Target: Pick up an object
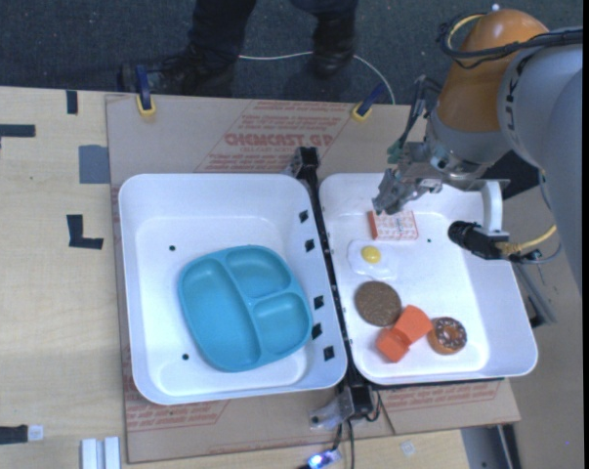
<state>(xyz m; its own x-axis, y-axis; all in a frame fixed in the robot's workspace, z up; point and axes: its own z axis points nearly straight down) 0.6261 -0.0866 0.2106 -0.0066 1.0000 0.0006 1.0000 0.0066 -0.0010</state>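
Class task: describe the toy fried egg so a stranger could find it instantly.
Look in the right-hand white bin. Near its middle, below the red-and-white card, lies the fried egg. Unlike the brown cookie beneath it, it is white with a yellow yolk.

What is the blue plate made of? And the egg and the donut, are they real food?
The blue divided plate looks like smooth plastic: even colour, soft sheen. The fried egg and donut seem to be toy food, probably plastic or rubber, given their flat, uniform colours.
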